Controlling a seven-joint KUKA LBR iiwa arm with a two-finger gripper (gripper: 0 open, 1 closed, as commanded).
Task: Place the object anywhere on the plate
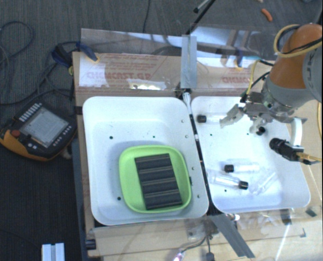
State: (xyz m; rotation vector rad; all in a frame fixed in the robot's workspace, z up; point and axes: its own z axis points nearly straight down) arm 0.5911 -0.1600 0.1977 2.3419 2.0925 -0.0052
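pincer (248,119) hangs over the right bin (292,192) near its 12 o'clock wall, can't tell if it's got anything, while the dark ridged block (158,181) already sits w/ long axis 12-to-6 on the green plate (128,165) in the left bin (99,135), approx 8 o'clock from the pincer.

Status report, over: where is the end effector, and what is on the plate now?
End effector over right bin, far end. Dark ribbed block lies on green plate, left bin. Clear tubes loose in right bin.

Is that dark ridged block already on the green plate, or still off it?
On it: the dark ridged block lies flat within the green plate, whose rim shows all around it.
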